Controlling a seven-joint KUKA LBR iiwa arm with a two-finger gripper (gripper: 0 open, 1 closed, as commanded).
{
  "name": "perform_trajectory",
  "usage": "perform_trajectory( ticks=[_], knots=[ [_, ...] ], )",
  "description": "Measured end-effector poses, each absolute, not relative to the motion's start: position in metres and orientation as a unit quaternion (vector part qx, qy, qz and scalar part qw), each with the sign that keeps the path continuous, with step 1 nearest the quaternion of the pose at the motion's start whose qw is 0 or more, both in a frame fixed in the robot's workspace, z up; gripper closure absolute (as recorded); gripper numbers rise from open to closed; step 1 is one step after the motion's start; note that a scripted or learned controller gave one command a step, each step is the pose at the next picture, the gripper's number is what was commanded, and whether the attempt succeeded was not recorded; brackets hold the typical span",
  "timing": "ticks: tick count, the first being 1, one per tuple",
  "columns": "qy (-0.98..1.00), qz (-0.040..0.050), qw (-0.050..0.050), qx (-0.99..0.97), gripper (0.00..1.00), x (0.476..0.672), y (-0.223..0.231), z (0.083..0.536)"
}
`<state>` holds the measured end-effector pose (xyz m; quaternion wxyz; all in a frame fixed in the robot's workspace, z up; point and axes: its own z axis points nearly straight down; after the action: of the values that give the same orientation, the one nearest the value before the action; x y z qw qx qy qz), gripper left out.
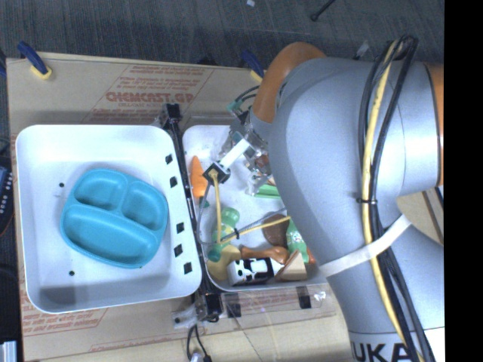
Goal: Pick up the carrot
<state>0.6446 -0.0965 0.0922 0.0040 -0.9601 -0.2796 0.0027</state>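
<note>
From my remote seat I see the jaws (243, 151) low in the upper part of the right bin (198, 138), near the middle of the frame. They are a tangle of white and metal parts, and I cannot tell how far apart they stand or whether anything sits between them. The carrot (198, 178), a short orange shape, lies against the right bin's left wall, just left of and below the jaws; I cannot make out whether they touch it.

The arm (339, 194) covers much of the right bin, so its right half is hidden. What does show at the lower end is a heap: a green piece (229, 219), thin wooden sticks (260, 226), a brown item (275, 236) and a black-and-white block (253, 271). They overlap and are hard to tell apart.

The arm is a thick grey body entering from the right edge and filling the right side of the frame, bending down toward the bin, with its orange band (283, 70) at the top centre.

The left bin (38, 277) holds a blue divided tray (113, 217). Both bins rest on the cardboard-covered surface (143, 85).
</note>
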Motion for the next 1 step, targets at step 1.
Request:
perform_trajectory(
  ticks=[1],
  knots=[
    [-0.305, 0.0018, 0.003, -0.952, 0.0, 0.6367, -0.0919, 0.1252]
  ],
)
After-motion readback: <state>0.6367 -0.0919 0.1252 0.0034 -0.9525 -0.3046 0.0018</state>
